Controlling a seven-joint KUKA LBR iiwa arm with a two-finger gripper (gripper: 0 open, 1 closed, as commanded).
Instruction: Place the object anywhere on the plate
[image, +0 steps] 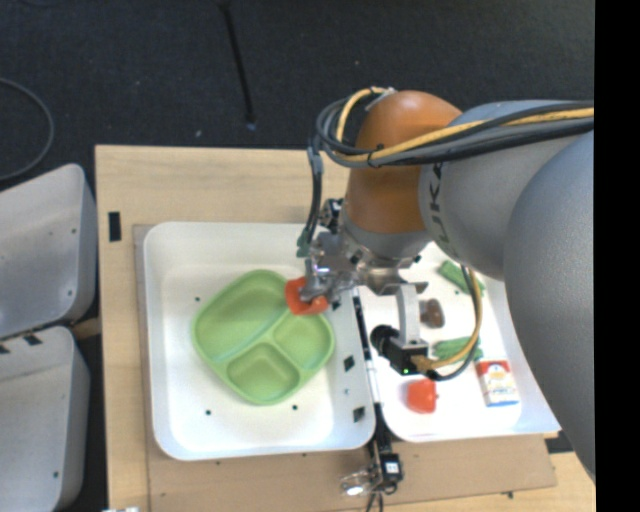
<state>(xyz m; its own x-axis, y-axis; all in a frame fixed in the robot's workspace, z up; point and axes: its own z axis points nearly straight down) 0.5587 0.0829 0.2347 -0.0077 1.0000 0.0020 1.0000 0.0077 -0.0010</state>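
Observation:
A light green divided plate (262, 337) lies in the left white bin (170, 400). My gripper (313, 288) hangs over the plate's upper right rim, close to the wall between the two bins. A small red-orange object (303, 299) sits between its fingertips, and the fingers are shut on it. The object is just above the plate's edge; I cannot tell whether it touches the plate. The orange wrist band and grey arm cover much of the right bin behind it.
The right bin (520, 420) holds a red round item (421, 396), a brown lump (432, 313), green pieces (456, 275) and a small white and orange carton (497, 384). A black cable loops across that bin. The bins' shared wall runs right beside the gripper.

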